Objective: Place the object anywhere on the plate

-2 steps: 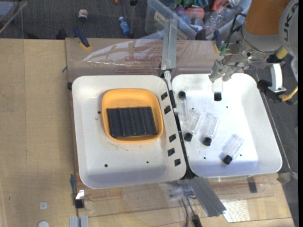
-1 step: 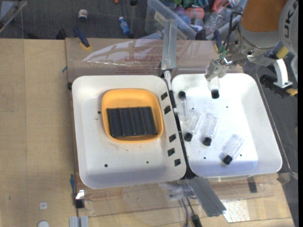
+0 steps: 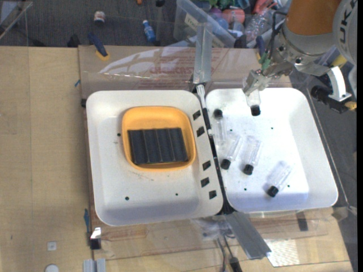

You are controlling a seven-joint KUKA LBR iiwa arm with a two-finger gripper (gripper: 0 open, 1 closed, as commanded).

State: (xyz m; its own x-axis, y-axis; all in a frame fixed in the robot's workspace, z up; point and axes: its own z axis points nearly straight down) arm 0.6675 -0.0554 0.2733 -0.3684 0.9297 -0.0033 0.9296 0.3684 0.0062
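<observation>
The orange plate (image 3: 127, 123) sits in the left bin (image 3: 102, 197) and carries a dark grey ridged slab (image 3: 157, 145). Several clear bottles with black caps lie in the right bin (image 3: 317, 152). One small bottle (image 3: 254, 102) is at the bin's far middle with its cap toward me. My gripper (image 3: 255, 86) is directly over that bottle's upper end, at or just above it. The wrist hides the place where they meet, so I cannot tell whether it touches or holds the bottle.
Other bottles lie at the right bin's left side (image 3: 218, 123), middle (image 3: 250, 152) and front (image 3: 279, 175). A divider with black clips (image 3: 204, 146) separates the bins. A clear tub of coloured items (image 3: 227, 4) stands behind the bench.
</observation>
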